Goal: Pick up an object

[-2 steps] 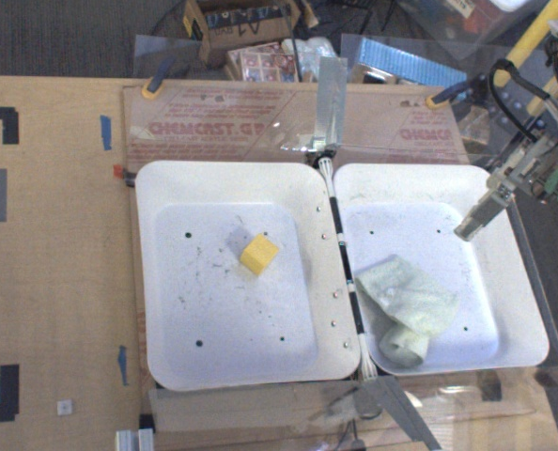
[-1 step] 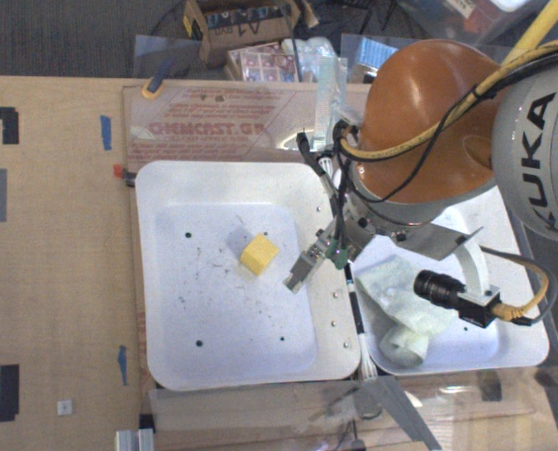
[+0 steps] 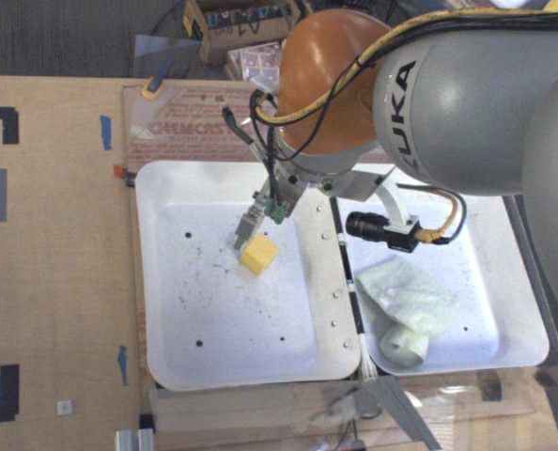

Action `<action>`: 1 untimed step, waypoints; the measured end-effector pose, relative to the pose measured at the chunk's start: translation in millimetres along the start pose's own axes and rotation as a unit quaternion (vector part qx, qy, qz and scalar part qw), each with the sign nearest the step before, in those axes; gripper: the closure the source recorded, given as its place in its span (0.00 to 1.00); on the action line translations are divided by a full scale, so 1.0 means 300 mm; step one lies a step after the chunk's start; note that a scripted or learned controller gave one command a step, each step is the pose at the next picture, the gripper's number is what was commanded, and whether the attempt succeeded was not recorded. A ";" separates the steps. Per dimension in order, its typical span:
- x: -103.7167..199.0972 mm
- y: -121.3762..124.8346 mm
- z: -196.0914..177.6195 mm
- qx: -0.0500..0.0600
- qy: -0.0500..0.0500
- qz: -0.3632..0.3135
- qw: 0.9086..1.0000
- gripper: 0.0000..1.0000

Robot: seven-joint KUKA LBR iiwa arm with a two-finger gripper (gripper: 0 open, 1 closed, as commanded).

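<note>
Claw (image 3: 249, 229) is hovering just above-left of the yellow block (image 3: 259, 256), finger state unreadable; block resting in left bin (image 3: 166, 346), not lifted.

- Light was bright and even across the bench (image 3: 54, 252), coming from overhead, with no hard-edged shadows.
- The left bin (image 3: 180, 346) read clean white; the yellow block (image 3: 259, 256) threw a faint, soft shadow beside it.
- A broad sheen sat on the orange band (image 3: 321, 73), and a paler gloss ran along the grey arm (image 3: 476, 92).
- The right bin (image 3: 504, 299) was slightly dimmer under the arm.
- The floor (image 3: 63, 17) at the top stayed dark and murky.
- Overall the picture was soft and a bit grainy; the gripper (image 3: 249, 225) looked smeared, its fine detail lost.
- The crumpled clear bag (image 3: 406, 299) nearly washed out against the white.
</note>
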State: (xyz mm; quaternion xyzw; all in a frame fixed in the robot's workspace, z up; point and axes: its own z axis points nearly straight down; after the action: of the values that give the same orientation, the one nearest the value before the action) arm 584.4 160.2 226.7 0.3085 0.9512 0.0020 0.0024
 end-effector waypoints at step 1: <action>0.337 -0.126 0.425 0.002 0.002 -0.055 0.998 0.00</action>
State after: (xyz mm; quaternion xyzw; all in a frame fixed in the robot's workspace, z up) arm 481.1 189.3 98.8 0.2559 0.9667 0.0010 0.0003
